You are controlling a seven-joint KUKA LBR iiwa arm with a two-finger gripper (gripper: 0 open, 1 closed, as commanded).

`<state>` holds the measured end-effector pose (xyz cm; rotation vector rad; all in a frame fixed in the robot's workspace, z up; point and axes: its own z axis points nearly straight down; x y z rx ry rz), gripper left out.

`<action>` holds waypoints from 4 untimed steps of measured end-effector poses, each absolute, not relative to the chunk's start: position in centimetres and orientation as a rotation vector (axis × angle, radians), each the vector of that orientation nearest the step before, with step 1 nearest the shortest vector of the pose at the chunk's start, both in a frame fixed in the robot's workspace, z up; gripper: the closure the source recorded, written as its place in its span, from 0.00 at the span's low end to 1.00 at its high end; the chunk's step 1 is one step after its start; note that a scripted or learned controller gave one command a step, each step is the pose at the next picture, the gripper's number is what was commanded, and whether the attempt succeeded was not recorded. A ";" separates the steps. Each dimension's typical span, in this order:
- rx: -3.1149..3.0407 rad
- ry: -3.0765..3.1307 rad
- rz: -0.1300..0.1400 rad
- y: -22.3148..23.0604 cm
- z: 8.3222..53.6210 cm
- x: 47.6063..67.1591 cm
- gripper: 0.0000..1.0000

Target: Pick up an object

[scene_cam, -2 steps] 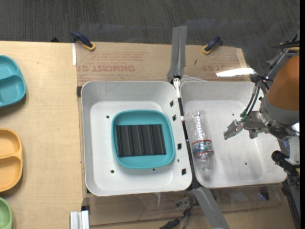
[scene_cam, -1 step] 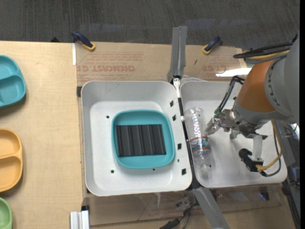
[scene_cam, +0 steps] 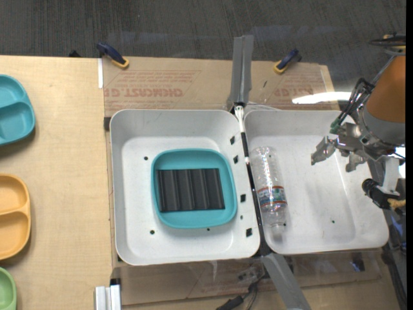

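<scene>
We see one clear plastic bottle [scene_cam: 269, 187] lying on its side in the right bin [scene_cam: 335, 228], pressed close to that bin's left wall, beside the divider between the two bins. Its long axis runs near to far, and a coloured label band wraps it towards the near end. We judge it to be empty or nearly so, hence light. The thin wall will likely be smooth, slippery and easy to dent, so a hard squeeze may buckle it or shoot it out sideways. We recommend taking hold across the body, around the label band or the ribbed middle, with the fingers set to its left and right. The wall on the left leaves little room for a finger there, so the bottle may first need to roll rightward.

The gripper [scene_cam: 335, 148] hangs above the right bin's far right part, well apart from the bottle. Its two fingers are spread apart with nothing between them.

Count of items:
- Two white bins, the left bin [scene_cam: 129, 173] and the right one.
- One teal tray [scene_cam: 193, 219] with a dark ribbed insert, in the left bin.
- One bottle.
- Three divided plates at the left edge of the bench: one teal plate [scene_cam: 14, 112], one orange plate [scene_cam: 13, 215], one green plate [scene_cam: 5, 292].
- Two clamps on the far cardboard edge.
</scene>
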<state>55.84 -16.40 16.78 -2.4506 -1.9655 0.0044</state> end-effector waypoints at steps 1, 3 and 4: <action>-2.293 -2.144 0.004 -12.6 9.1 53.0 0.00; -2.326 -2.119 0.010 -10.8 9.2 55.8 0.00; -2.322 -2.118 0.012 -10.7 10.0 55.8 1.00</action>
